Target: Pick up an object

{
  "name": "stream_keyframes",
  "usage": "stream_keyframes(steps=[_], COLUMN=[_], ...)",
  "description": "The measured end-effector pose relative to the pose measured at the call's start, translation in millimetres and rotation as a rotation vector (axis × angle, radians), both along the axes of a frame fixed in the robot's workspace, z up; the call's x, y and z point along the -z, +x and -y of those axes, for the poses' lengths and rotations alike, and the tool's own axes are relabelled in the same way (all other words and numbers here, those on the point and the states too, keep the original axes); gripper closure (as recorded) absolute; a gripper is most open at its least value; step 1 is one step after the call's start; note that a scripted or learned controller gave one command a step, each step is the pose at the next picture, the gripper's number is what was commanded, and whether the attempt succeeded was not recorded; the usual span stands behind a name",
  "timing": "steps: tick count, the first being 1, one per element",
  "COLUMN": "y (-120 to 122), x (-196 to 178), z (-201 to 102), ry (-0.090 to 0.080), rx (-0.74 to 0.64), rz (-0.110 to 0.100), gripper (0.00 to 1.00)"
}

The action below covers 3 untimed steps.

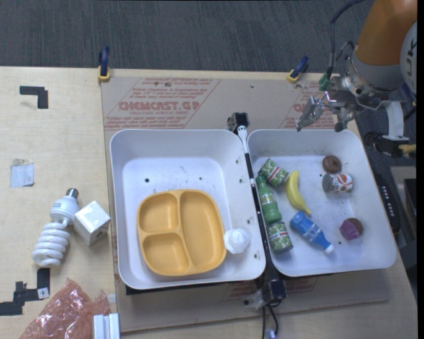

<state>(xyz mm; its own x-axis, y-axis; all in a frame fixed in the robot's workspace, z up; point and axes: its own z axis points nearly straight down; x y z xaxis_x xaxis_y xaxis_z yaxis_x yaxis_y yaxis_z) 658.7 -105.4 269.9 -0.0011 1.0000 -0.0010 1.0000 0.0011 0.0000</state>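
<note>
We read red print "CHEMCAST GP" on the brown protective sheet [169,99] behind the left bin [126,198]; smaller lines beneath it are illegible, as are can labels.

The arm [387,40] is cut off by the top right corner; the red bag [63,311] by the bottom edge. The can labels are too small to be read.

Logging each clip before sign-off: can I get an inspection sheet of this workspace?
Surface: wooden bench; cardboard sheet under two white bins.
Job's things: right bin holds banana, blue bottle, green bottle, two cans, three small round items.
Clutter: left bin holds yellow divided plate and a white cap; spiral bulb, white cube, red mesh on bench.
End effector: above right bin's far edge, fingers open, holding nothing.
Cables: black cable near arm.
Surroundings: dark carpet.
</note>
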Motion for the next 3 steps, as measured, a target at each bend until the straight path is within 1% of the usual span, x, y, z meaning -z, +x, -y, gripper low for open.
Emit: stream_keyframes(steps=[1,2,3], y=[-37,-82,-81], x=[161,177,167], z=[38,-2,-2], ry=[0.0,-0.003,-0.002], rx=[0.002,0.004,0.004], rz=[0.001,0.002,0.003], gripper=[0.0,0.0,1.0])
